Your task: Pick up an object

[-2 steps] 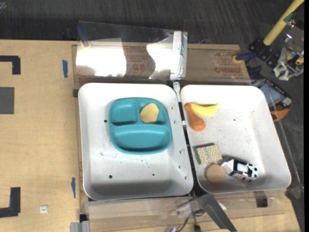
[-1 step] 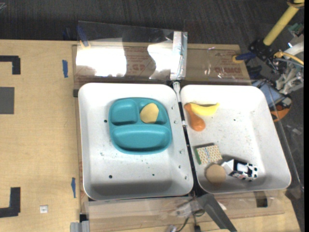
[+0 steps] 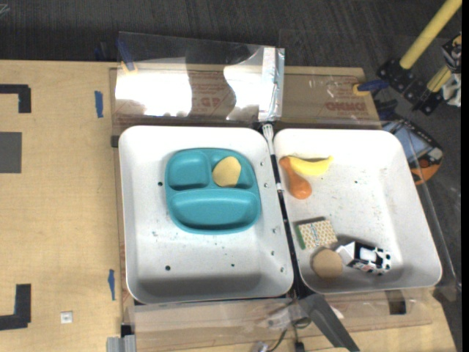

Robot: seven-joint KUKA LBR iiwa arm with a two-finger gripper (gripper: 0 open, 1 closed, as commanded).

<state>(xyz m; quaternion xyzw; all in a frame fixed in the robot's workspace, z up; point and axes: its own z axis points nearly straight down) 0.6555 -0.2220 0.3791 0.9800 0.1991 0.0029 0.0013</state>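
- Choosing a target first: the banana lies at 11 o'clock in the right bin.
- My hand's state I cannot tell.
- Next, I must reach down there.

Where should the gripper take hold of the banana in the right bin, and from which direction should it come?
Probably at the middle of the banana, from straight above, fingers closing across its narrow width. It lies flat near the right bin's far edge. Its left end touches the orange carrot-like toy, so the free right half looks safer.
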